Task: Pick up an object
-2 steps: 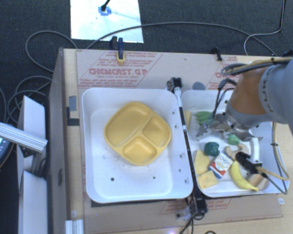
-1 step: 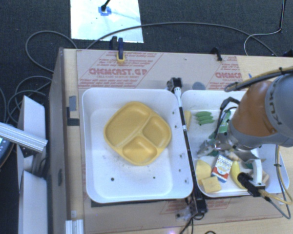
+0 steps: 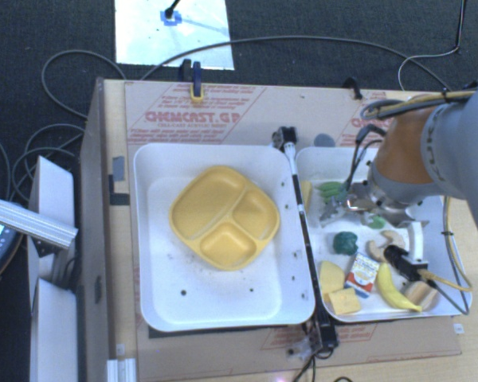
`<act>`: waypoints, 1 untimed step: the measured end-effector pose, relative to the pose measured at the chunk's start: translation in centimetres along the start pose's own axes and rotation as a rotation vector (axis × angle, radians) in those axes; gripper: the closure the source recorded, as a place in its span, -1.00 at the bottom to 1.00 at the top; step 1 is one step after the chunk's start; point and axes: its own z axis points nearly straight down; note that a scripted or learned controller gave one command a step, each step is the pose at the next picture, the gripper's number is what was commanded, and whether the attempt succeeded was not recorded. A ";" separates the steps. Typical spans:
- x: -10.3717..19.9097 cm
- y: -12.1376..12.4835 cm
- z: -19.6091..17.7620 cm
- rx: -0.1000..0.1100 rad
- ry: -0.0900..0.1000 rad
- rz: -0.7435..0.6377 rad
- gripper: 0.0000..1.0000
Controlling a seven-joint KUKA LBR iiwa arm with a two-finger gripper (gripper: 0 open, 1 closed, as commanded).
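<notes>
My gripper [image 3: 340, 208] hangs low over the upper left part of the right bin [image 3: 448, 313], reaching in from the right. Just above it lies a light green piece [image 3: 331, 188], partly hidden by the gripper. A dark green round object [image 3: 345, 242] sits just below the gripper, apart from it. Further down lie two yellow wedges [image 3: 331, 277] [image 3: 344, 302], a small red and white carton [image 3: 362, 273], a banana [image 3: 393, 290], a beige curved piece [image 3: 380, 247] and a tan piece [image 3: 421, 294].
The left bin [image 3: 155, 293] holds a yellow divided plate [image 3: 225, 216] at its middle. A dividing wall [image 3: 301, 221] runs between the two bins. Cables trail over the dark floor around the bench.
</notes>
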 end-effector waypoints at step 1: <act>-0.1 -4.3 0.7 0.003 0.000 0.002 -1.00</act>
